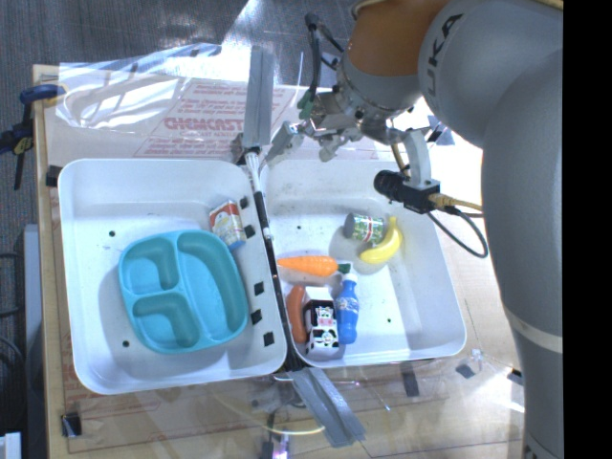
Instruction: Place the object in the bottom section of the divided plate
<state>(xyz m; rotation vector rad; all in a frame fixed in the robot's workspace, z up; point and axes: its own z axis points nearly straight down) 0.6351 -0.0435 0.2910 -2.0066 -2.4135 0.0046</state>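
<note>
Overhead, slanted, over both bins [96, 185]

You get a bright, evenly lit view from above, with hard white glare on the clear plastic sheet [143, 98] at upper left and on the bench [478, 161] behind the arm [488, 75], where detail washes out. Both white bins [86, 208] reflect strongly. Shadows are soft and short. The arm, nearest the camera, looks slightly soft; the edges seem undistorted.

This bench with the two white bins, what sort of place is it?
Probably a robotics lab test bench: a grey KUKA arm reaches over two white bins, one holding a blue divided plate, the other toy food such as a banana and carrot.
</note>
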